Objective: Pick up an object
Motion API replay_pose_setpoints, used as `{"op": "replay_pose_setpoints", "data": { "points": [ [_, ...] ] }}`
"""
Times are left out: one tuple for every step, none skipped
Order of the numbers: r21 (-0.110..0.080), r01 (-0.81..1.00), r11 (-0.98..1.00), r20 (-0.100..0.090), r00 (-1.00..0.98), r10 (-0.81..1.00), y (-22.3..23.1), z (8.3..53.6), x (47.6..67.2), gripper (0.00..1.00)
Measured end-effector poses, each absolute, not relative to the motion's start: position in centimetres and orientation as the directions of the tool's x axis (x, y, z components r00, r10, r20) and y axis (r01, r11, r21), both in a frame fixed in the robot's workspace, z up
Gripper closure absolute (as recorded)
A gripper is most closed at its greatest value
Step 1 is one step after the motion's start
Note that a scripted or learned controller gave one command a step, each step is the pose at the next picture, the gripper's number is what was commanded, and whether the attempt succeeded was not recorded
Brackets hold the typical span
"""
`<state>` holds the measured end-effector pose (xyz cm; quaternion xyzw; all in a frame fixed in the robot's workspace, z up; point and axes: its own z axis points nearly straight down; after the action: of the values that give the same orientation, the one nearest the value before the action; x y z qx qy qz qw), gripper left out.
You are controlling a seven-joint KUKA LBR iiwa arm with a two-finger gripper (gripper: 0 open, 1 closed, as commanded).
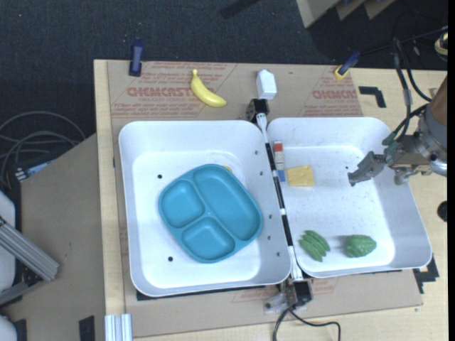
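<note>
Now the grey two-finger tool (pixel 372 168) hangs over the right shallow white bin (pixel 398 212), near its right wall; whether it is spread or pressed together cannot be told, and nothing shows in its grasp. Within that bin a pale yellow square block (pixel 300 176) lies near the left wall, and two green leafy plastic pieces (pixel 314 244) (pixel 360 246) lie near the front edge. Beside it, the left white bin (pixel 138 190) holds a blue three-compartment plastic tray (pixel 208 212). A yellow toy banana (pixel 205 91) lies on the desk (pixel 114 105) behind the bins.
</note>
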<state>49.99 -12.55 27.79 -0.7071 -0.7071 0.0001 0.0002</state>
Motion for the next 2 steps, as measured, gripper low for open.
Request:
{"op": "replay_pose_setpoints", "data": {
  "points": [
    [-0.004, 1.000, 0.000, 0.002, 0.000, 1.000, -9.2, 15.2, 56.8, 0.00],
    [0.000, 1.000, 0.000, 0.001, 0.000, 1.000, -10.0, 8.5, 59.8, 0.00]
  ]
}}
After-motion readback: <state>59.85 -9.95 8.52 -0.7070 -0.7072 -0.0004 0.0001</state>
